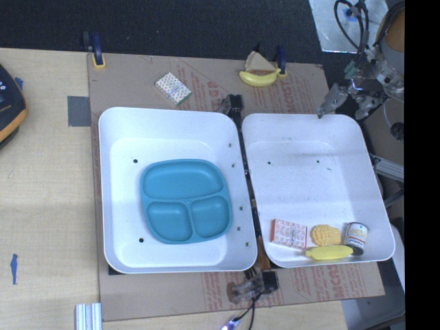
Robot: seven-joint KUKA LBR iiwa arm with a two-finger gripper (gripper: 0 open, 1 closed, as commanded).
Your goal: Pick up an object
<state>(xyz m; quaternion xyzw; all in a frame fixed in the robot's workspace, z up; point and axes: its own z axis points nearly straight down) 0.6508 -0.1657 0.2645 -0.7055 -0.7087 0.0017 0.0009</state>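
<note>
Two white bins sit side by side on the desk, on a sheet of cardboard. The left bin holds a blue divided tray, lying flat near its middle. The right bin has its objects gathered along the lower edge: a small red-and-white packet at the left, a round yellow cookie-like piece just beside it, a small can at the right, and a yellow banana-shaped piece lying below the cookie, near the bin's rim.

The gripper is at the upper right of the frame, above the far right corner of the right bin and well apart from the objects at the bottom. How its jaws stand cannot be told at this size, and nothing can be seen between them.

Outside the bins, on the cardboard at the top, lie a patterned packet and a second banana with a wedge-shaped piece touching it.
</note>
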